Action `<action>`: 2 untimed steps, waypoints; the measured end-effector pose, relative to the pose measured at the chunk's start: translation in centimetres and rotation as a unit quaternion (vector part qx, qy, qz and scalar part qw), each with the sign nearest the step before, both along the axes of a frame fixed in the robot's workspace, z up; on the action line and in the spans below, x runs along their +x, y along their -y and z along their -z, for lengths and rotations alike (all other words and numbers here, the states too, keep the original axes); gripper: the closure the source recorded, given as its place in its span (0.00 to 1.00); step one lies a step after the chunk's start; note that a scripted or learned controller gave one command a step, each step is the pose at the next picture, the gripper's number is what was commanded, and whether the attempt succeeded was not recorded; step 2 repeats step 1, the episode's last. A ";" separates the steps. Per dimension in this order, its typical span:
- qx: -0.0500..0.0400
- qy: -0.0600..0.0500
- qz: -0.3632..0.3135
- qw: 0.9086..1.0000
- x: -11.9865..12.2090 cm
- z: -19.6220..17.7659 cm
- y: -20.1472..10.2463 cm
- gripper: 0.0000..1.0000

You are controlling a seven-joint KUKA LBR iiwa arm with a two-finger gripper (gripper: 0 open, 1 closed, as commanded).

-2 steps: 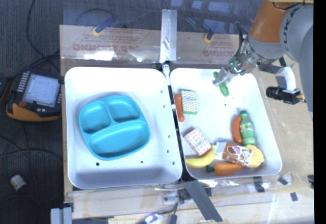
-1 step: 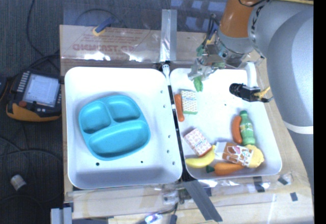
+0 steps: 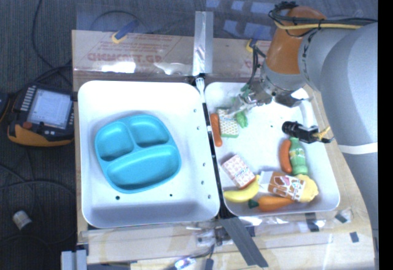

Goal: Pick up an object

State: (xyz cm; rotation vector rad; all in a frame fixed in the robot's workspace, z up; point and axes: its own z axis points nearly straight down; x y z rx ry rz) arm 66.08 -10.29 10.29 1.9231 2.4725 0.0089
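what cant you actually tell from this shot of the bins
- Claw, camera view: too small and blurred to tell whether it grips the green and white item beneath it.
- Carrot: partly covered by the carton and banana.
- Carton print: too small to read.
- Right bin far corner: hidden by the arm.

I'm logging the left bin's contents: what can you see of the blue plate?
The blue plate is a glossy, plastic-looking turquoise tray with rounded corners and three compartments: two small ones along its far side, one large one nearer the camera. It lies flat and slightly turned on the floor of the left bin, about in the middle, apart from the walls. Its compartments hold nothing, and nothing touches it but the bin.
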 end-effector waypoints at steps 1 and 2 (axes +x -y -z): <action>0.000 -0.006 0.129 0.992 0.6 -8.6 -7.4 1.00; 0.000 -0.006 0.129 0.992 0.6 -8.6 -7.4 1.00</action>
